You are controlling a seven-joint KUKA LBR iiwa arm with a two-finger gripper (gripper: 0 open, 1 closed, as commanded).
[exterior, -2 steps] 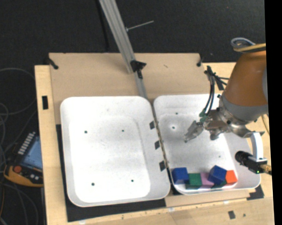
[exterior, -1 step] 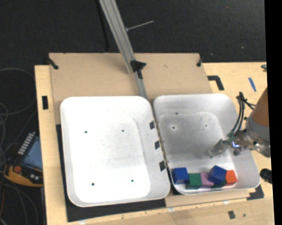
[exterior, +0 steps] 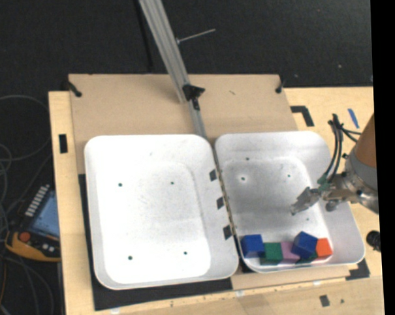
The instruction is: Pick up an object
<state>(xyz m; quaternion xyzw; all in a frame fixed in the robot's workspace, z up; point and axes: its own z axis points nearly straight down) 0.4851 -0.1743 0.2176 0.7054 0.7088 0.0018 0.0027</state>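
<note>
Fingers look slightly parted, nothing between them, hanging over bare floor of the right bin, toward its right side. Gripper body is small and blurry, so the gap is a rough read. Arm enters from the tabletop's right edge, cables trailing off the wrist.

Candidates for the pick sit in a tight row along the right bin's near wall, close to the tabletop's front edge: left blue block, green block, pale purple block, second blue block, orange block. They look touching or nearly so; hard to say which faces meet.

Key relation: the row lies toward the near wall from the fingers, with clear white floor between. Second blue block is the closest, almost straight toward the front edge from the fingertips; orange block is just to its right, by the bin's near right corner. The row's long axis runs left-right along the wall.

Judgement: approach stage, no grasp yet. Next move needs travel toward the front edge plus descent. Risk: crowding against the wall and neighbours leaves little room for a finger on either side.

Left bin sits beside the right one. A grey pole slants in from the far edge.
</note>
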